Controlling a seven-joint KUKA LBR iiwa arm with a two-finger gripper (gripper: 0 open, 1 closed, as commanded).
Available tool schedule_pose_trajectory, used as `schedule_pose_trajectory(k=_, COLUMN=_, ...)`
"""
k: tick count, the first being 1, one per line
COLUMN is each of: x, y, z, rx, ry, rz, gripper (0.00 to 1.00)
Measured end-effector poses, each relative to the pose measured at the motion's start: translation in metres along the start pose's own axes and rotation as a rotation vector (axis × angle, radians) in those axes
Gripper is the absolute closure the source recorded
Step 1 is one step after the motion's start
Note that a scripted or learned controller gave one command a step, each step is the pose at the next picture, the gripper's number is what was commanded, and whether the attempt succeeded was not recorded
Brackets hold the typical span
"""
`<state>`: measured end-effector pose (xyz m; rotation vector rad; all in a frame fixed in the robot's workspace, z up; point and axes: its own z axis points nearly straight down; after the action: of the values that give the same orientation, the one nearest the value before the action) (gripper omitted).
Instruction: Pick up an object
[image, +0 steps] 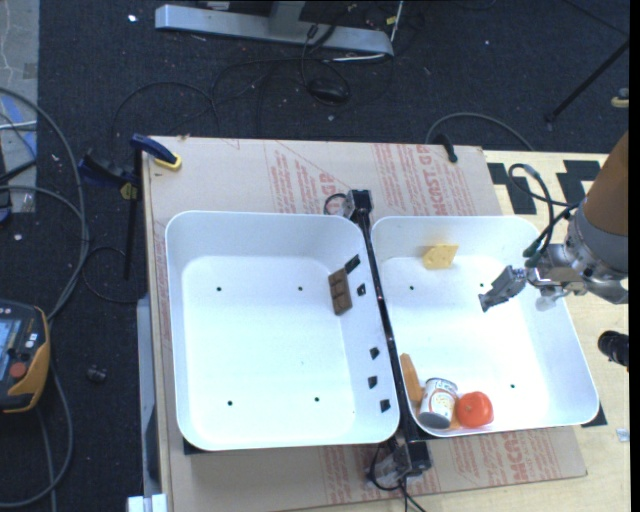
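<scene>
Position: the single camera is sitting fixed above the bench (300, 165), looking down at a slant.
Facing: it is pointing toward 12 o'clock, where the dark floor (90, 90) is showing.
Nearness: it is standing far enough back to take in the left bin (190, 240), the right bin (560, 340) and the bench's edges.
Arm entry: the arm (605, 215) is reaching in from 3 o'clock.

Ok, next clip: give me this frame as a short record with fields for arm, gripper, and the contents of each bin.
arm: reaches in from the right, over the right bin
gripper: gripper above the bin floor, nothing seen in it
right bin, far wall: yellow chunk
right bin, near corner: can, red ball, orange stick
left bin: brown block by the divider side
</scene>
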<state>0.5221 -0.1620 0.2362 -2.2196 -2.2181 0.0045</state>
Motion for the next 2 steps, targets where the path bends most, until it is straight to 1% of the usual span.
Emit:
schedule_pose_trajectory(k=1, x=0.0, y=0.001, z=-0.002, rx=-0.004, ry=-0.001, rz=-0.001, gripper=0.0)
schedule_pose_trajectory(k=2, x=-0.006, y=-0.004, z=0.043, rx=-0.001, ry=0.0, rz=0.0, gripper=0.0)
